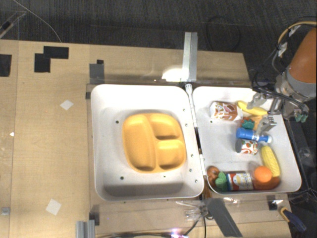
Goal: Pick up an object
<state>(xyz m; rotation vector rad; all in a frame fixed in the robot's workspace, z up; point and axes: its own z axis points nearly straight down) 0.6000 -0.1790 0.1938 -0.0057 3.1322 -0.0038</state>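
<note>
In the right bin [293,152], camera view: the gripper [263,114] hangs over the far corner, its fingers [270,119] spread with nothing between them, just above a yellow banana [251,109] and a blue bottle [252,136]. Nearby lie a small carton [224,111], a corn cob [270,159] and an orange [263,173]. The left bin [101,133] holds a yellow divided tray [153,142]. Approach stage, by judgement; next, descent and closure on the banana.
</note>
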